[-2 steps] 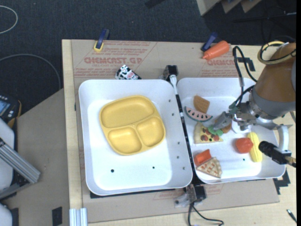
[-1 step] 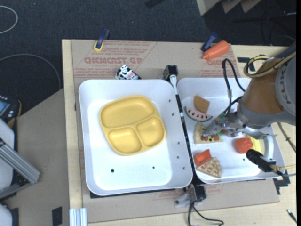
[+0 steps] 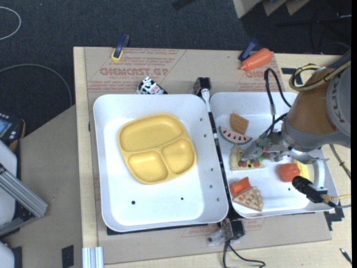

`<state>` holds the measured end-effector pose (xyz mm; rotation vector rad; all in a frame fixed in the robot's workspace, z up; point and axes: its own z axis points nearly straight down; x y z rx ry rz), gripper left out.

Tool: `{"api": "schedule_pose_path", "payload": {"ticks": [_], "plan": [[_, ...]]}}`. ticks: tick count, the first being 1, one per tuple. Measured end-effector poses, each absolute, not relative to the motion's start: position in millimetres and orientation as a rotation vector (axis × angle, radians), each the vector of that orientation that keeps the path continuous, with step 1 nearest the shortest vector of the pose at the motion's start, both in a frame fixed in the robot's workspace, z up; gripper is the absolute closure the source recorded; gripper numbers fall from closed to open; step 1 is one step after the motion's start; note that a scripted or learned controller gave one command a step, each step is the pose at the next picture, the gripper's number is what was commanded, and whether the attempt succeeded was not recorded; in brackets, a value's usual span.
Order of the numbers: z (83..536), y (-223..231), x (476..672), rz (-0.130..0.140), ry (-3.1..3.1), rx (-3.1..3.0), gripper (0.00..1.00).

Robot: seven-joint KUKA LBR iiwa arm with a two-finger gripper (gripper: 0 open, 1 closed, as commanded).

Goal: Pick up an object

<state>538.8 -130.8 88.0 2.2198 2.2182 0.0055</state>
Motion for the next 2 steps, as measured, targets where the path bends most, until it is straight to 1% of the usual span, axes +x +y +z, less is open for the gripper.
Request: {"api": "schedule_pose_path", "payload": {"ticks": [1,2], "plan": [[100,-129,541.3,0.016,2.217,2.215,1.00],[162,-124,540.2,0.006,2.219,2.215,1.00]]}}
